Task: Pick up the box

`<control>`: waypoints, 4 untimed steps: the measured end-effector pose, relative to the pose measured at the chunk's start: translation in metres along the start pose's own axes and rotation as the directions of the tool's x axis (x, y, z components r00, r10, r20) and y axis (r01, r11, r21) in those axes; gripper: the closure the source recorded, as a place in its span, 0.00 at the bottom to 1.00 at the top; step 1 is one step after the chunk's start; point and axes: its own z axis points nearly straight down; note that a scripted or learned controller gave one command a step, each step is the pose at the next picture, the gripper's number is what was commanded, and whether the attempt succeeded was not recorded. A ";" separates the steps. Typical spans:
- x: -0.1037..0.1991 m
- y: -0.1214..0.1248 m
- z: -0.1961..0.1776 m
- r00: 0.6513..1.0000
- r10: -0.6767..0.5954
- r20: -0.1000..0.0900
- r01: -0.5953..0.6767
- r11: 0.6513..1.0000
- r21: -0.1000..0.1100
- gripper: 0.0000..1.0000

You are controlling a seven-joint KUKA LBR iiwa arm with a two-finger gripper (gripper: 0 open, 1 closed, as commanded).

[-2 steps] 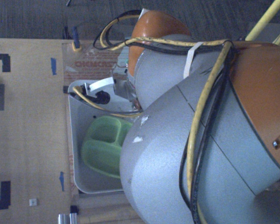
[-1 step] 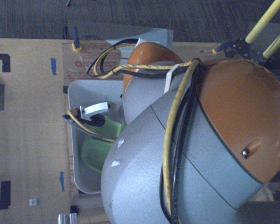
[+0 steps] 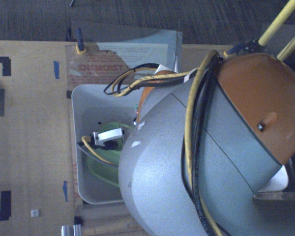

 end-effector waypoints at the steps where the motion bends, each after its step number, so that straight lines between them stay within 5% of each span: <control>1: 0.094 0.036 -0.069 0.999 0.034 0.043 -0.034 0.999 -0.006 1.00; 2: 0.062 0.171 -0.103 0.997 -0.052 0.049 0.052 0.999 -0.001 1.00; 3: 0.114 0.096 -0.116 0.983 -0.178 0.046 0.178 0.984 0.004 1.00; 4: 0.133 -0.003 -0.023 0.953 -0.299 0.046 0.299 0.954 0.011 1.00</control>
